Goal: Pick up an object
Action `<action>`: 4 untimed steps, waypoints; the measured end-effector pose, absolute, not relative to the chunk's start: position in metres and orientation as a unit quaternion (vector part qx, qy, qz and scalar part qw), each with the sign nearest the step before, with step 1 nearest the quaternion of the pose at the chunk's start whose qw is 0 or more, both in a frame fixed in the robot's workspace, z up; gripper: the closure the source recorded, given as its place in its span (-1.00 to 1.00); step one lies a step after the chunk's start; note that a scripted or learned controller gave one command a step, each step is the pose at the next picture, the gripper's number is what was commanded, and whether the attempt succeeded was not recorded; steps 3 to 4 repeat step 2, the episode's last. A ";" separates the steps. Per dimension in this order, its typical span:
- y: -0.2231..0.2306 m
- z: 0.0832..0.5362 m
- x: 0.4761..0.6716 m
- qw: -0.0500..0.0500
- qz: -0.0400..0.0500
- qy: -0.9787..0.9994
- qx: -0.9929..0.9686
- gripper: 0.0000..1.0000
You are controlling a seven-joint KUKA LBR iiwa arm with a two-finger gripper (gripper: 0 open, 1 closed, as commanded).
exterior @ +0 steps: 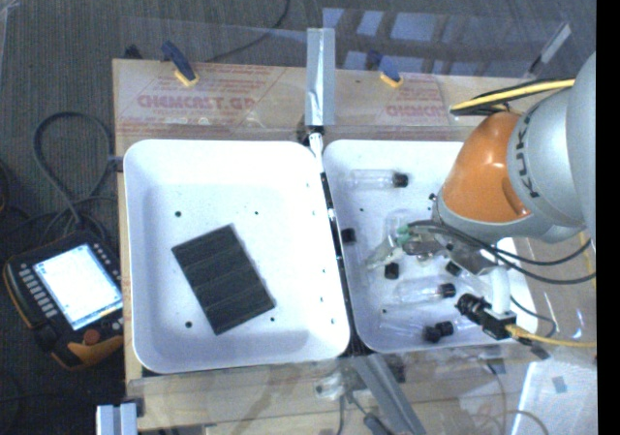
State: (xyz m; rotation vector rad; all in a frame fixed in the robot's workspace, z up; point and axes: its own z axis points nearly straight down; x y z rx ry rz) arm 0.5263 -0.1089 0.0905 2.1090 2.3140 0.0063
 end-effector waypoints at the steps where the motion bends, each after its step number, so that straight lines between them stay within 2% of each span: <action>1: -0.108 0.101 0.528 0.007 0.004 0.739 0.673 1.00; 2: -0.068 0.208 0.584 0.000 -0.001 0.763 0.647 1.00; 4: -0.068 0.208 0.584 0.000 -0.001 0.763 0.647 1.00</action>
